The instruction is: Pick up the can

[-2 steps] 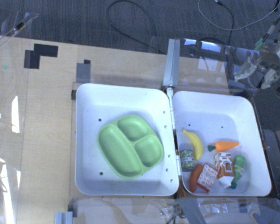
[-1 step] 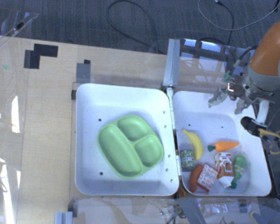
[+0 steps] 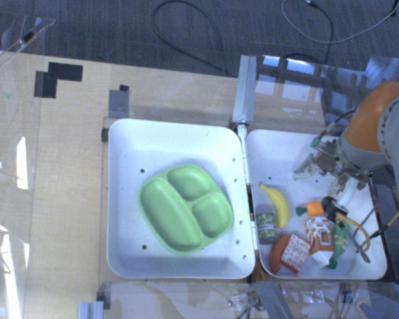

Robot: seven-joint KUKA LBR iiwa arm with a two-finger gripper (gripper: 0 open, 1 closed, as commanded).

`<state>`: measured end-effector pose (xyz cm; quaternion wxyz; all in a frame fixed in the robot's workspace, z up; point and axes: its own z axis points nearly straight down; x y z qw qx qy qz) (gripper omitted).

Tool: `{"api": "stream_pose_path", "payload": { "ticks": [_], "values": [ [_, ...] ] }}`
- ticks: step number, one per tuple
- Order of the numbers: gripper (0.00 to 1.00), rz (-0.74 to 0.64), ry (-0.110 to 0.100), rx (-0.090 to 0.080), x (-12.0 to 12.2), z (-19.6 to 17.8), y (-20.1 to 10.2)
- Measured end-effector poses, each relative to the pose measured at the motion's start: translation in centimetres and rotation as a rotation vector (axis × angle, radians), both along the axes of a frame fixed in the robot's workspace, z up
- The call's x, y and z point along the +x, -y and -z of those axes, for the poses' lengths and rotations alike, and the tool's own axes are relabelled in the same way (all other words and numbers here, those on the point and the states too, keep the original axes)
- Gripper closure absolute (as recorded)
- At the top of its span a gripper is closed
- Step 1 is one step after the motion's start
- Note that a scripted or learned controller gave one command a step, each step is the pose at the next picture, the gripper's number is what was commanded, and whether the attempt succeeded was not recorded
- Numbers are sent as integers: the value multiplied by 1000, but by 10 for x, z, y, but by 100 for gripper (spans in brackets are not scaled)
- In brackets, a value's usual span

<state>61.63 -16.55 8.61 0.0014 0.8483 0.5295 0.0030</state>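
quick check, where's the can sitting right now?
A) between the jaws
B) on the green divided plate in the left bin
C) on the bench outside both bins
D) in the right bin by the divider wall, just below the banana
D: the can stands in the right bin close to the wall shared with the left bin, just below the banana, apart from the gripper.

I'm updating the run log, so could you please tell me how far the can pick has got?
Nothing looks done yet: the can lies in the right bin by its left wall, beside the banana, with nothing gripping it. In hand: the pincer hangs over the bin's upper part, apart from the can. Left: moving over the can, descending, grasping and lifting it.
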Motion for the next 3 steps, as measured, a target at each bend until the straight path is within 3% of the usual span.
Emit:
{"api": "stream_pose_path", "payload": {
  "ticks": [1,2,3],
  "values": [
    [0,62,2,0,-9,-1,-47],
    [0,62,2,0,-9,-1,-47],
    [0,80,-1,-2,24,1,8]
  ]
}}
